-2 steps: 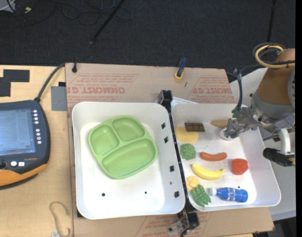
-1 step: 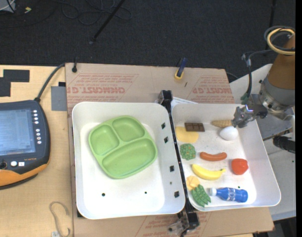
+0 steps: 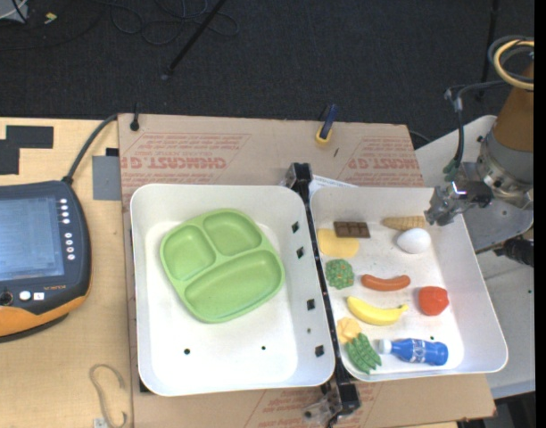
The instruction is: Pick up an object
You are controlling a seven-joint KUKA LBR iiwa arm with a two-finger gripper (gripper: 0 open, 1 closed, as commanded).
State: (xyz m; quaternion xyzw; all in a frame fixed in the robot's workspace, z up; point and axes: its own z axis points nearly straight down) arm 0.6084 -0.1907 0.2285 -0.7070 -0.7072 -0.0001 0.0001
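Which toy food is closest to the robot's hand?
The white egg, at the far end of the right bin, lies just below and left of the hand. The tan cone beside it is nearly as close; the other toy foods lie farther off.

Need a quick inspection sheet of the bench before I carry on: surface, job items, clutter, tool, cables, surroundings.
Surface: two white bins side by side, left bin, right bin, on cardboard.
Job's things: right bin holds egg, cone, chocolate, cheese, broccoli, sausage, tomato, banana, bottle. Left bin holds green tray.
Clutter: nothing seen.
Tool: at right bin's far right corner, beside the cone.
Cables: loose on dark floor.
Surroundings: pendant at left.
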